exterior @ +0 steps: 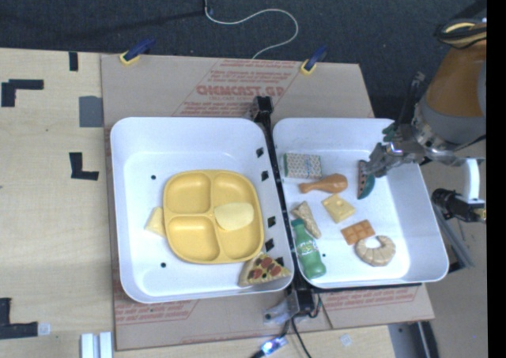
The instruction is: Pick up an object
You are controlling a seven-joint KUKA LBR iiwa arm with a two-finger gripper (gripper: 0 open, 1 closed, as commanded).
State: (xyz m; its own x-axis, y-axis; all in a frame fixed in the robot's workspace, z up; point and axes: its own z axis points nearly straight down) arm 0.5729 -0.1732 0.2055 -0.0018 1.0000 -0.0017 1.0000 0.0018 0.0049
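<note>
your claw (pixel 368 179) hangs in the right white bin (pixel 423 214) near its far right side, pinching a small dark green piece (pixel 365 185). the tan plastic drumstick (pixel 324 185) lies just left of the claw, long axis pointing nearly straight at it.

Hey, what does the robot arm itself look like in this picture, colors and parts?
The arm is rounded, with a grey wrist body under an orange band. A dark cable runs alongside it. The tool is small and dark, made of black and metallic parts, with two slim fingers at its tip.
</note>
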